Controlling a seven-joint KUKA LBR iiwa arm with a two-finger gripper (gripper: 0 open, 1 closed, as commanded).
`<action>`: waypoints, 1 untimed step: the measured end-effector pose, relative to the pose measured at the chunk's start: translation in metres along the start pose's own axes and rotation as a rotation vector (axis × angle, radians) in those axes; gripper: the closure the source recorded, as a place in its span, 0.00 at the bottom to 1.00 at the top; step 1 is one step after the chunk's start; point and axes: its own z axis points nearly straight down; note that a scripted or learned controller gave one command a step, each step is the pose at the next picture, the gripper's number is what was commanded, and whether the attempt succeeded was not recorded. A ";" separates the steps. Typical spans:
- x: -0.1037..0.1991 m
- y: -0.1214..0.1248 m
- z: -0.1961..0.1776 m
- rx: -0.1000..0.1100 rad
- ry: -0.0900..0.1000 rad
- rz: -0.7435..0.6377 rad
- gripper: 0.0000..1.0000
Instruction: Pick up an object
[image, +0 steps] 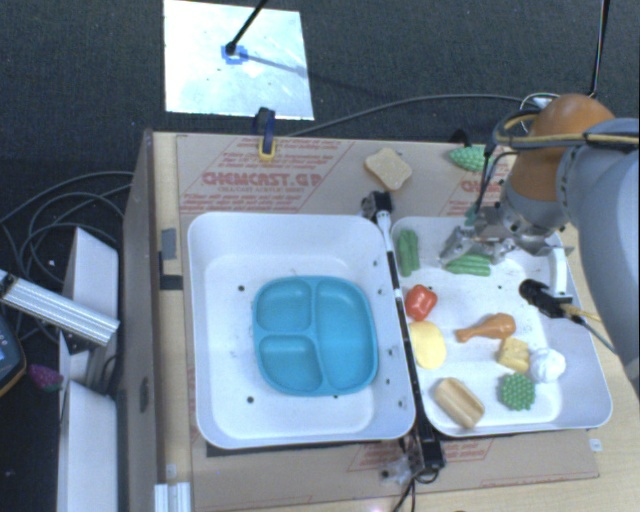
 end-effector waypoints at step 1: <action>-0.030 -0.069 -0.014 0.002 0.000 0.002 0.00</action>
